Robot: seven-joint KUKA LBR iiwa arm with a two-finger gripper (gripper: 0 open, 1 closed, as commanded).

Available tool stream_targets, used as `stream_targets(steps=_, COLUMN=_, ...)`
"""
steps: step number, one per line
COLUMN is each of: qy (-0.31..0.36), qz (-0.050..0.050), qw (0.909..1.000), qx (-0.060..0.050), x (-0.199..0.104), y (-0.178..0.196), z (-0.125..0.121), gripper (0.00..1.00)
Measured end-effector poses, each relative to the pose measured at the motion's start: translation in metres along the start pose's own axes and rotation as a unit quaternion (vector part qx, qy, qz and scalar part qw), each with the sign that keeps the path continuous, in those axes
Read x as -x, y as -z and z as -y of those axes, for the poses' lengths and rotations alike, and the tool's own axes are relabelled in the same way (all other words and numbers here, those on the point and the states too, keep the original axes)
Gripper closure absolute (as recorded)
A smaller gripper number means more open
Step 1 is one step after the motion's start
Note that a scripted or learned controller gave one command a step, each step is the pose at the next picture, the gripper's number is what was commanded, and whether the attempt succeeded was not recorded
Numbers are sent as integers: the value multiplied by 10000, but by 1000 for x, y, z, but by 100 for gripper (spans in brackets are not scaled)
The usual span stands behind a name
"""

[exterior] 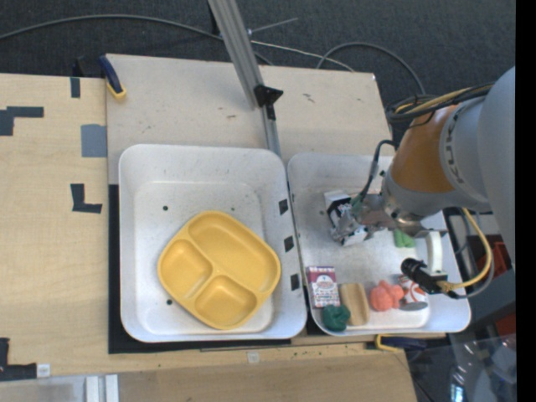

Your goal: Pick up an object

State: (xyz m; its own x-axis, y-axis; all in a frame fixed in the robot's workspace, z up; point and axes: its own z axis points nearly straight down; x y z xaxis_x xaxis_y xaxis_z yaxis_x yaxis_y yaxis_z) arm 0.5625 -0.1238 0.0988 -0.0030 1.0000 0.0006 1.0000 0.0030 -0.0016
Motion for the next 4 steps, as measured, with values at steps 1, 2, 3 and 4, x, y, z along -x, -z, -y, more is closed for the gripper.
stream_targets(steps=1, qy=-12, qz=5, qw=10000, qx=17, x=3, y=48, z=8, gripper=100)
stream_targets(steps=2, qy=-13, qz=8, qw=10000, qx=23, x=9, y=97, z=15, gripper=100)
stream_targets(steps=3, qy=-6, qz=7, qw=10000, qx=23, x=8, y=141, z=19, gripper=100)
stream_targets(steps=4, qy=-5, qz=9, qw=10000, qx=29, x=8, y=188, z=18, gripper=100)
